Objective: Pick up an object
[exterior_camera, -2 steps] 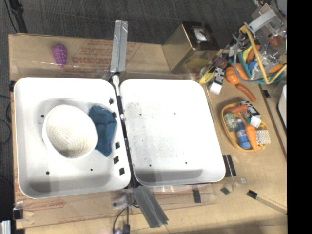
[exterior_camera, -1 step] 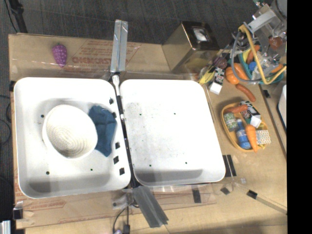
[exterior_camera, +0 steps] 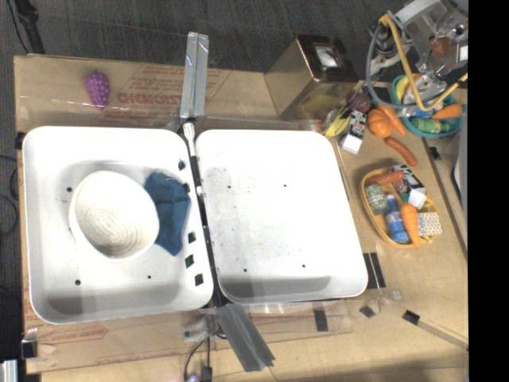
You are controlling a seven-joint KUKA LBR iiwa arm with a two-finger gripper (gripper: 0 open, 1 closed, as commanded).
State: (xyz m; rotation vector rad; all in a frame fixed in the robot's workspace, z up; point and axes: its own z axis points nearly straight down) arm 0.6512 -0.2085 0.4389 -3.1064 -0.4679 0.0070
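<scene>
In the left bin (exterior_camera: 40, 293) a white woven hat-like dome (exterior_camera: 115, 213) lies left of centre. A dark blue cloth (exterior_camera: 169, 209) is crumpled against its right side, close to the divider between the bins. The right bin (exterior_camera: 270, 285) sits beside it. The arm's end with its gripper (exterior_camera: 425, 22) is at the top right corner, outside both bins, among yellow and grey cables, far from the hat and the cloth.
A purple grape toy (exterior_camera: 98, 88) lies on the cardboard behind the left bin. A brown box (exterior_camera: 316, 64) stands behind the right bin. To the right are a yellow basket (exterior_camera: 398, 207) and a teal bowl (exterior_camera: 425, 119) of toy food.
</scene>
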